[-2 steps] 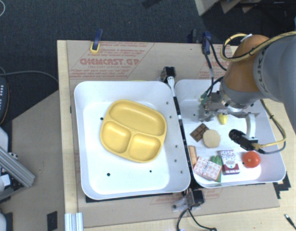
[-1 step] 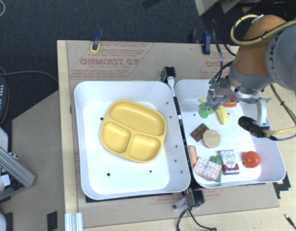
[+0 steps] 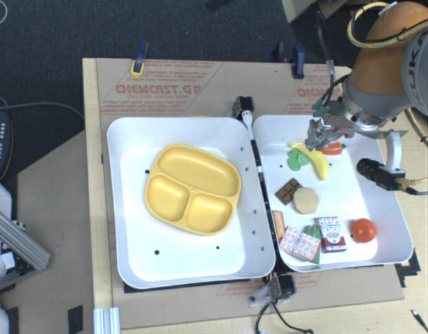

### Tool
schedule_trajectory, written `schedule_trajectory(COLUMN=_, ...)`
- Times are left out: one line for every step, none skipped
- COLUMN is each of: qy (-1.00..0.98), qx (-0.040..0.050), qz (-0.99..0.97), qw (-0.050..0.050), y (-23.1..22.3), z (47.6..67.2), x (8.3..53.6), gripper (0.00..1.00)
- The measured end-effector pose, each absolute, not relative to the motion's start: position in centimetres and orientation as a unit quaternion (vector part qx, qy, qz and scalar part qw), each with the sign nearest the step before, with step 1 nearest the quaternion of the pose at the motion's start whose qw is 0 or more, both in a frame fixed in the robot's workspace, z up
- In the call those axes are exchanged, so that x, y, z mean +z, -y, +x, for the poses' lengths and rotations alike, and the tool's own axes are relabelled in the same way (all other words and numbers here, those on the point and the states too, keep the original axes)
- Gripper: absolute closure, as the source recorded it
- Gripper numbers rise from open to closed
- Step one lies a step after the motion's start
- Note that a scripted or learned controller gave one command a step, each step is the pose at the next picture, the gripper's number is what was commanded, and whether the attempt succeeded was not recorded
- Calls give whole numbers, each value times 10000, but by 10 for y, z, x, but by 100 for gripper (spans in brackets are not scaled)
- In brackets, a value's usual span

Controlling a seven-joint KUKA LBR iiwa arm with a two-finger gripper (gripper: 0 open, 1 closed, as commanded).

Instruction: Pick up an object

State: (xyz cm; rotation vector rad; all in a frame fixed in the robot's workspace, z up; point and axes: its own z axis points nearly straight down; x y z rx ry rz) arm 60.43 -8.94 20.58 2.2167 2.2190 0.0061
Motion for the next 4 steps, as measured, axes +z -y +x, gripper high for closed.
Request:
schedule_trajectory(qy=-7075, qx=11, qz=7067, qw=16, y=89, z=605, x=226, gripper=100)
schedule_trajectory(qy=-7085, qx=-2, qz=7057, qw=-18, y=46, z=572, x=236, gripper=100)
schedule_trajectory(qy=-7082, qx=-10, qz=7060, qw=-24, y=7, z=544, x=222, gripper=100)
schedule_trajectory(qy=-7087, qx=-8, qz=7055, qw=-27, y=-36, z=500, x=227, gripper=100)
